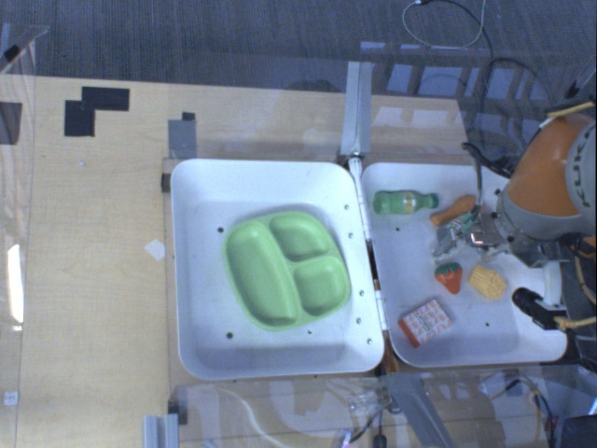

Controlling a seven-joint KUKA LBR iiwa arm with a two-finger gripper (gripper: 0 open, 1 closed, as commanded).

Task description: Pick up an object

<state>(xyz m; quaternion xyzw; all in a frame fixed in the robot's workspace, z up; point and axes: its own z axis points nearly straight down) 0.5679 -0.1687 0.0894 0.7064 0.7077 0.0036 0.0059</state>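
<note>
The gripper (464, 236) hung low in the right bin (410, 343), near its back edge; whether it was clenched could not be told. A carrot (451, 210) lay just beside it, a strawberry (449, 276) and yellow block (486, 282) nearer the front, a bottle (404, 202) toward the back left corner. A green tray (286, 269) filled the left bin (201, 343).
</note>
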